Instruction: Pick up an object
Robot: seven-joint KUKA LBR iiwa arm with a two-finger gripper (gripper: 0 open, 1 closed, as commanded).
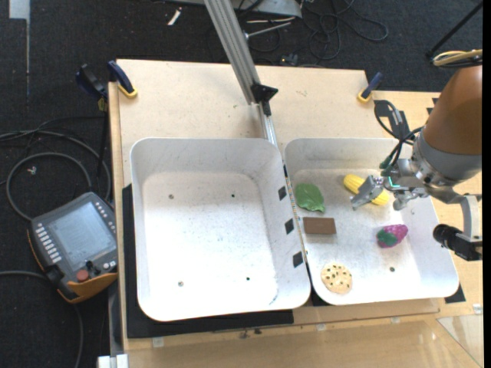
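Currently the hand (381,193) hangs low in the right white plastic bin (430,278), its two grey fingers apart and straddling the yellow banana-shaped toy (360,185), which lies flat on the bin floor directly beneath it. Nothing is clamped yet. Just below the hand sits a purple grape-like toy (392,234); farther off on the side away from the arm lie a green leaf-shaped piece (310,197) and a brown rectangular block (319,225). Judgement: descend squarely, centre the fingers across the banana's narrow width, close fully, then lift straight.
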